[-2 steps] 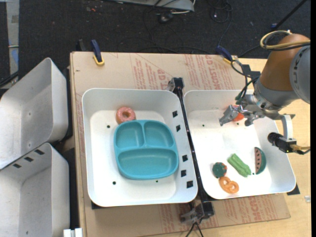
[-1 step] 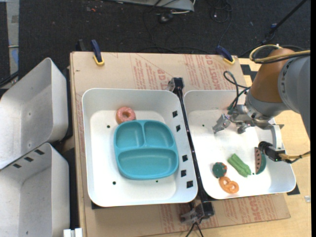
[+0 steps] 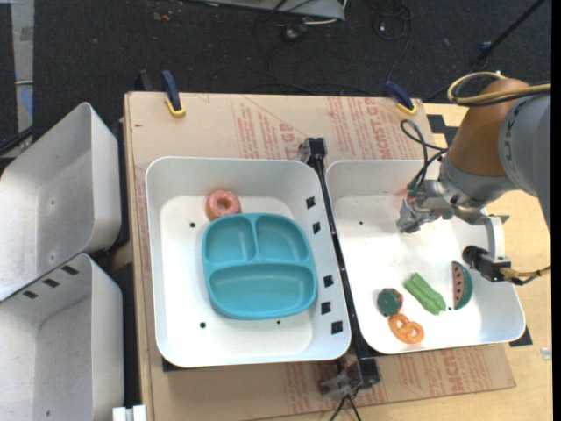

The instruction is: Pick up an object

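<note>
From my remote station the camera view was evenly and brightly lit from overhead. The two white bins (image 3: 237, 175) came close to overexposed, their floors reading flat white with little texture. Shadows were soft and short, tucked under the bin rims and beneath the teal tray (image 3: 259, 266). The floor beyond the bench (image 3: 263, 121) fell off to near black. Focus held across the bins; printed lettering on the bench stayed legible. The arm (image 3: 495, 143) looked slightly soft. I noted no strong edge distortion.
</note>
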